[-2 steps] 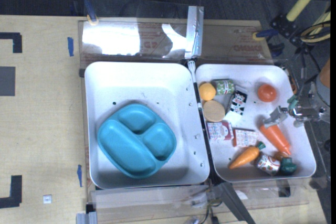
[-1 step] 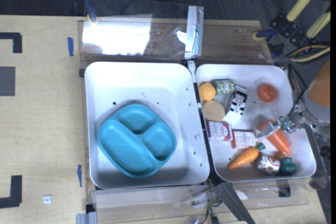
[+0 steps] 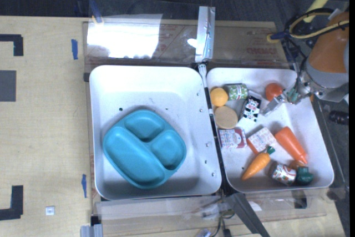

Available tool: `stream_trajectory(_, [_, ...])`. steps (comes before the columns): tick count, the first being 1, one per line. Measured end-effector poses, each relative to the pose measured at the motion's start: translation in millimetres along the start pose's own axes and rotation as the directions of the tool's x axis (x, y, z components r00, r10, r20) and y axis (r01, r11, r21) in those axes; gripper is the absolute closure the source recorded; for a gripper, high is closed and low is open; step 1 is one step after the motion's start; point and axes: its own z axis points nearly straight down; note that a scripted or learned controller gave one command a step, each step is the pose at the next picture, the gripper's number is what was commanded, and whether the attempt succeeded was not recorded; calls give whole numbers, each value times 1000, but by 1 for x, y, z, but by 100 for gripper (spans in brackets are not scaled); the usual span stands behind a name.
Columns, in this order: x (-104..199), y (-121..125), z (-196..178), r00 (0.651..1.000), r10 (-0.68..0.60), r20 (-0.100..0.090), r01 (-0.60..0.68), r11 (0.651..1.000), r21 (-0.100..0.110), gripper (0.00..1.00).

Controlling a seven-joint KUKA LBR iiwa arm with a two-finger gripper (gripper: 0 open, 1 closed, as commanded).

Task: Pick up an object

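the gripper (image 3: 281,99) is hovering at the right bin's (image 3: 324,136) top edge beside the orange ball (image 3: 273,90), its opening impossible to tell, so it should be centring over one toy before descending.

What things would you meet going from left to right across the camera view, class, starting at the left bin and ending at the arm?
Blue divided plate → yellow ball → black-and-white cow toy → small carrot → large carrot → gripper, above the right bin's far corner.
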Motion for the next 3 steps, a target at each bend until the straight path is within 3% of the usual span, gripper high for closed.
stream_trajectory(1, [50,75,-47,978,-208,6,208,978,2,0])
stream_trajectory(2, [83,-62,-12,959,-284,7,284,959,4,0])
stream_trajectory(3, [-3,17,5,875,-476,-89,479,877,20,0])
